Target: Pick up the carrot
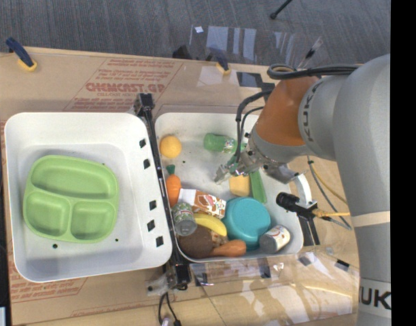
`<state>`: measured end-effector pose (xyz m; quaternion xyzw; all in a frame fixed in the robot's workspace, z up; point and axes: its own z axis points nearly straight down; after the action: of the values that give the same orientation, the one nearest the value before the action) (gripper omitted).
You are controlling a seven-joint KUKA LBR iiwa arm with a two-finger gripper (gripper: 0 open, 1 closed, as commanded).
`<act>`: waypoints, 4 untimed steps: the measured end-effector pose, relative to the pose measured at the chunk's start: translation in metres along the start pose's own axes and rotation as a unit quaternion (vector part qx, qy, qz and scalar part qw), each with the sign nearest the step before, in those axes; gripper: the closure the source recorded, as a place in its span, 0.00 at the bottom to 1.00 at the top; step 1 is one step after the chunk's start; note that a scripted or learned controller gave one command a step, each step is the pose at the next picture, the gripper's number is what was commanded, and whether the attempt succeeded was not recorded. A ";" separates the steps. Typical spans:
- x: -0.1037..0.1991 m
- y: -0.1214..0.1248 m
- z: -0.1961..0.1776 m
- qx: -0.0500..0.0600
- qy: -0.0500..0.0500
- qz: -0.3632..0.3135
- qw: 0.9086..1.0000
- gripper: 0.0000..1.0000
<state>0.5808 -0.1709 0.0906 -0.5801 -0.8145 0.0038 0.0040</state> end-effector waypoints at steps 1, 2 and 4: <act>0.102 -0.009 -0.105 -0.006 0.000 0.062 0.998 1.00; 0.189 0.036 -0.101 -0.003 0.000 0.008 1.000 1.00; 0.298 -0.001 -0.101 -0.001 0.000 0.240 0.971 1.00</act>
<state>0.4833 0.1101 0.1923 -0.7588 -0.6513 0.0038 0.0025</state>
